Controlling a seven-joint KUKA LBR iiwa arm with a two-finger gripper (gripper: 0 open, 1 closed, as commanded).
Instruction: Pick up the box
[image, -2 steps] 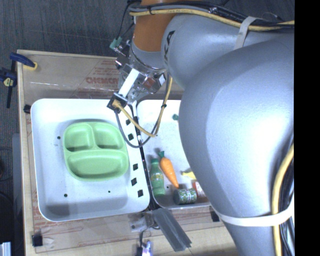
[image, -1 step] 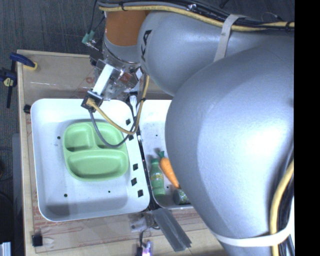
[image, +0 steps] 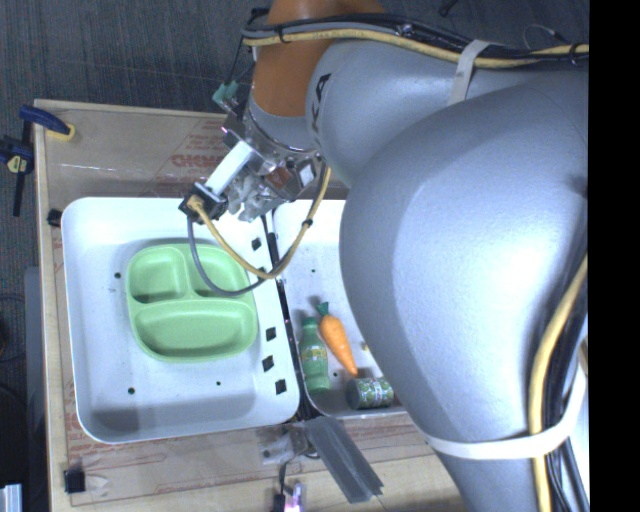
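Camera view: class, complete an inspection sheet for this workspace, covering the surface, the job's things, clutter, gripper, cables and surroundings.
Surface: wooden bench bearing a left bin and a right bin, both white.
Job's things: nothing seen; the arm covers much of the right bin.
Clutter: green divided plate in the left bin; green bottle, carrot and green can lying close together in the right bin.
Gripper: the gripper hangs over the bins' far ends, near the divide; nothing seen in it.
Cables: yellow cable along the arm; a loop droops from the wrist over the plate's edge.
Surroundings: blue clamps at the bench's left edge; dark floor.
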